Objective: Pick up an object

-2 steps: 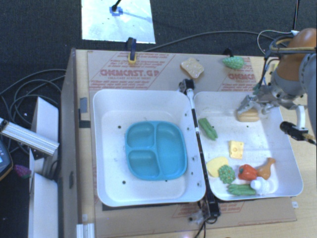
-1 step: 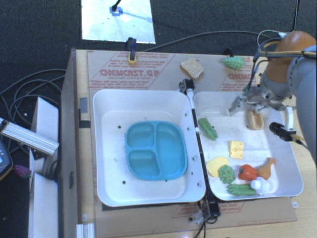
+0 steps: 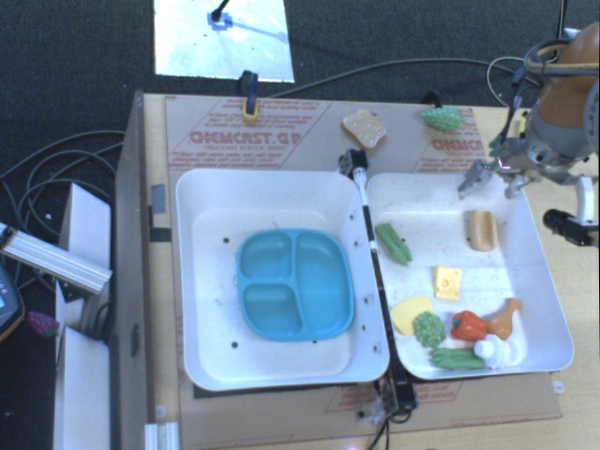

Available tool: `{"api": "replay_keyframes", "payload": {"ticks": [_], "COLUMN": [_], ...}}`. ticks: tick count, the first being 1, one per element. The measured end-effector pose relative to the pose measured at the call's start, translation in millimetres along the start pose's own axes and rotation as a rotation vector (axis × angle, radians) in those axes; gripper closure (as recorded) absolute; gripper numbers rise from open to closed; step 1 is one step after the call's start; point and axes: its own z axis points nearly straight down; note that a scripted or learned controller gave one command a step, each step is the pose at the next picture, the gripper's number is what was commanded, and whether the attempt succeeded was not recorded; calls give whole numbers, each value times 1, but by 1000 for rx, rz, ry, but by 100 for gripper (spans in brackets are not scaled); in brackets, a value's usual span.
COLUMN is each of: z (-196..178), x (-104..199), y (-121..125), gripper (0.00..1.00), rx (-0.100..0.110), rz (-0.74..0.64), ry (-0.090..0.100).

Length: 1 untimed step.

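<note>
My gripper point(image 3: 491, 180) hangs over the far right corner of the right bin point(image 3: 534, 251), open, with nothing between its fingers point(image 3: 469, 178). Just in front of it a tan bread roll point(image 3: 481, 230) lies on the bin floor. Farther forward sit a yellow cheese slice point(image 3: 448, 282), a green pickle point(image 3: 394, 244) by the left wall, a pale yellow piece point(image 3: 410, 314), a broccoli floret point(image 3: 429, 328), a red pepper point(image 3: 469, 325), a chicken drumstick point(image 3: 503, 318), a green bean pod point(image 3: 457, 357) and a white piece point(image 3: 497, 350).
The left bin point(image 3: 206, 214) holds a blue divided plate point(image 3: 295, 284). Behind the bins, on the cardboard, lie a toast slice point(image 3: 364, 128) and a green bumpy toy point(image 3: 442, 117). A black clamp point(image 3: 354, 164) sits at the bins' shared far edge.
</note>
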Motion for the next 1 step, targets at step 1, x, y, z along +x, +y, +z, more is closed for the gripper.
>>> {"api": "replay_keyframes", "payload": {"ticks": [1], "z": [-3], "x": [-9], "y": [-25], "gripper": [0], "rx": [4], "rz": [1], "ry": [1]}}
